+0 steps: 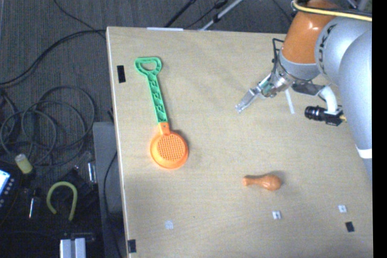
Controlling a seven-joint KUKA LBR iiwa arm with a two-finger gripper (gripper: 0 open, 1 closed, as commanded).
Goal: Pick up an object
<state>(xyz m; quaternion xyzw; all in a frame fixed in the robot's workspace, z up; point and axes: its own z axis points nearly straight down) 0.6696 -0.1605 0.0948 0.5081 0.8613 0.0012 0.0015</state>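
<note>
The claw (243, 105) hung over the bench (211, 202), fingers apparently together and gripping nothing; the orange-and-green strainer (162, 124) lay well left, the orange drumstick (263, 181) below it.

No legible text, brand, number or sign can be made out anywhere. Small dark and pale markers are seen on the table (242, 148) near its edges, but nothing can be read on them.
</note>
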